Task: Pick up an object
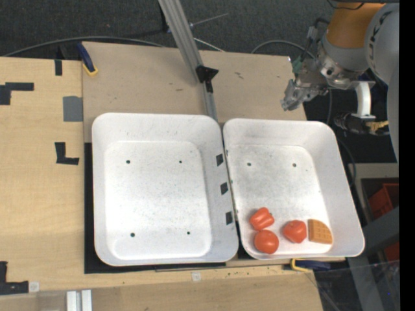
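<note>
My gripper [293, 99] hangs past the right bin's [327, 173] far rim, jaws unreadable, so I might nudge those bunched-up near-corner toys [262, 219] instead of grabbing one.

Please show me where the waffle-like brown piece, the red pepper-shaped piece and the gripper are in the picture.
waffle-like brown piece [320, 231]: camera view, middle of its top face.
red pepper-shaped piece [261, 219]: camera view, middle of its red body.
gripper [291, 100]: camera view, at its fingertips, above the right bin's far edge.
</note>
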Controlling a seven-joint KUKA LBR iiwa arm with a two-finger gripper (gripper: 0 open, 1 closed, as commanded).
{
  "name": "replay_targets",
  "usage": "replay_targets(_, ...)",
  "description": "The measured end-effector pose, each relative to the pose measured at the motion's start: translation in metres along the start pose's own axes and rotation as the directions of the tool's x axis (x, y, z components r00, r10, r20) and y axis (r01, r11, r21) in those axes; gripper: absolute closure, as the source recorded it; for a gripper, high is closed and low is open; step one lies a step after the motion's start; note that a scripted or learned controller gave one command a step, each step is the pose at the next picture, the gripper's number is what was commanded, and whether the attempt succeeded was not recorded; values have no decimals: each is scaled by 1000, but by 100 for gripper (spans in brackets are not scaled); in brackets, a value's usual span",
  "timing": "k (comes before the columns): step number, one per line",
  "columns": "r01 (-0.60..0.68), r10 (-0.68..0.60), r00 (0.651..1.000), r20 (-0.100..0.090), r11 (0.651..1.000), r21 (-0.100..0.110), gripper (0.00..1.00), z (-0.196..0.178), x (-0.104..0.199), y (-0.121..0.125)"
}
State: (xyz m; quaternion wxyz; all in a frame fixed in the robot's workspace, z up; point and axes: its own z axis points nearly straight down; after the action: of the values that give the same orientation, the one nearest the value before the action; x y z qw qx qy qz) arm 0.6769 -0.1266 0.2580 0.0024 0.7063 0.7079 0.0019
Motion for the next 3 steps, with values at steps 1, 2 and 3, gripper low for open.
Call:
replay_targets(1,3,-3,1000,-1,1000,9,100,16,51,-6)
replay_targets(2,3,-3,1000,-1,1000,9,100,30,101,-12)
replay_targets(3,5,-5,1000,-2,1000,6,100,20,156,-15)
